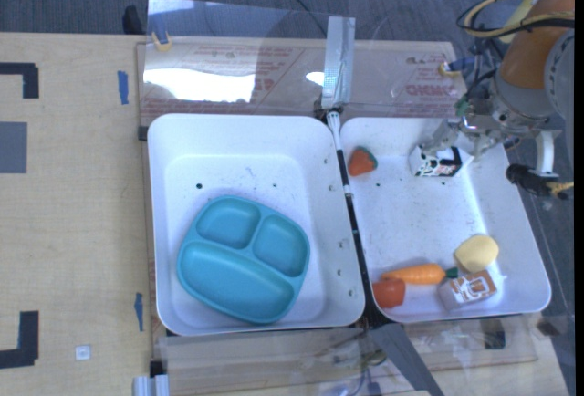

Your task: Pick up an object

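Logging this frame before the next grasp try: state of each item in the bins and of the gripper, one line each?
blue divided plate: flat in left bin, compartments bare
strawberry: loose, right bin, far left corner
carrot: lying on its side, near edge
tomato: loose, touching carrot's end
yellow piece: resting by the small carton
small carton: tipped, near right corner
gripper: low over right bin's far side, grasp unclear

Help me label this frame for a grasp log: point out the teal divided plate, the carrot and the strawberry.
teal divided plate (239,292), camera view, large lower compartment.
carrot (415,275), camera view, middle of its orange body.
strawberry (362,162), camera view, its red flesh.
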`<state>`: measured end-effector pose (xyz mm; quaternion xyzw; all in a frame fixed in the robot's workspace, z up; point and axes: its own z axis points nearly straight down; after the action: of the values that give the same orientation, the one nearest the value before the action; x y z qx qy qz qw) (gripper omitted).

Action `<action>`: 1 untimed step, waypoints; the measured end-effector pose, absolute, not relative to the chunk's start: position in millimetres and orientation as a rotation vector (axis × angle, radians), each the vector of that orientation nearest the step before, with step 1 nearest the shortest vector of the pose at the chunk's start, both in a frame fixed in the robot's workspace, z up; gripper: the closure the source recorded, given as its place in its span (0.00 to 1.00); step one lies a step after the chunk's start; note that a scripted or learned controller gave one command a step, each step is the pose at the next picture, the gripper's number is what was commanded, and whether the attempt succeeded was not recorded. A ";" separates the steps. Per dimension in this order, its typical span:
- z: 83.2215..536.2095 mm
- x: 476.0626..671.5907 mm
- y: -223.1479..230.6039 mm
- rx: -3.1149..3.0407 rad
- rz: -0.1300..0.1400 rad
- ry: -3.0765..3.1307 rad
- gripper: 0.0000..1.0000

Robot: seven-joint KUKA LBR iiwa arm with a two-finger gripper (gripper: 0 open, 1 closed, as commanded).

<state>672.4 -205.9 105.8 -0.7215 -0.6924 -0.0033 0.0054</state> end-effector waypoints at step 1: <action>106.0 671.1 -204.6 -1.981 -0.003 -2.438 0.00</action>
<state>671.1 -204.6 106.0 -0.6307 -0.7760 -0.0010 0.0003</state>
